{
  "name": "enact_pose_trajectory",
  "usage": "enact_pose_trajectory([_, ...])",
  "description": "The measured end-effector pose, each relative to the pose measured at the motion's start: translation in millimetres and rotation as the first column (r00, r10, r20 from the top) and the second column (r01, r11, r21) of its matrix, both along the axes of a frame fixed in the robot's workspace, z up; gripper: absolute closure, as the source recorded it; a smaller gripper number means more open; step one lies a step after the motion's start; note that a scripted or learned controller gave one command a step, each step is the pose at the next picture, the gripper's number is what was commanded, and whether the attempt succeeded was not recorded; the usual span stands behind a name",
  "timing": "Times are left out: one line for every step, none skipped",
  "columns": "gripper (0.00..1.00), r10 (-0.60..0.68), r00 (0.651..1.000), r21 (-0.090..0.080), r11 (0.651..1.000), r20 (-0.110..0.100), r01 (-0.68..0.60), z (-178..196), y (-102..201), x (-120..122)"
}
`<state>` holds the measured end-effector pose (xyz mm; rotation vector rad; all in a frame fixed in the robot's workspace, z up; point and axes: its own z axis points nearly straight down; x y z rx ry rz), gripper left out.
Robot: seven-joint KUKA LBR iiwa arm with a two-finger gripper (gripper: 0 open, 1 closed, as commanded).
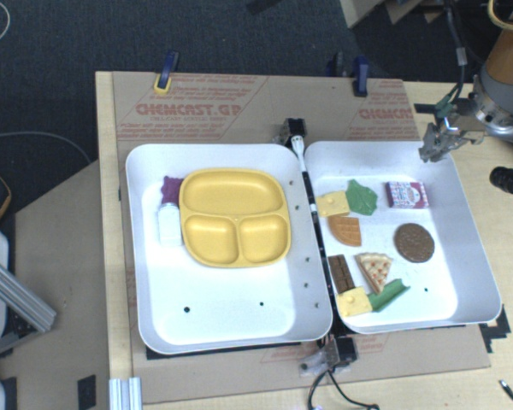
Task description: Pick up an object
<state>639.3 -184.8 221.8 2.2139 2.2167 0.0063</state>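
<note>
My gripper [433, 147] hangs over the far edge of the right bin [470, 254], beyond the toy food and apart from it. The nearest piece is a maroon packet [406, 195], below and left of the gripper. Further left are a green leaf [361, 197] and a yellow cheese piece [332, 203]. A round brown cookie [415, 242] and an orange-brown wedge [345, 230] lie mid-bin. Along the near side are a chocolate bar [340, 272], a waffle slice [375, 269], a green pod [389, 295] and a yellow block [353, 301].
The left bin [214, 323] holds a yellow divided plate [235, 216], with a purple item [171, 188] and a white bottle [168, 223] at its left side. Clamps [163, 75] [360, 75] grip the cardboard base's far edge. The arm's wrist [500, 109] enters from the upper right.
</note>
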Motion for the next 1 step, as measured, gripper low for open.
enact_pose_trajectory([1.0, 0.003, 1.0, 0.004, 1.0, -0.007, -0.003, -3.8, 47.1, 8.8])
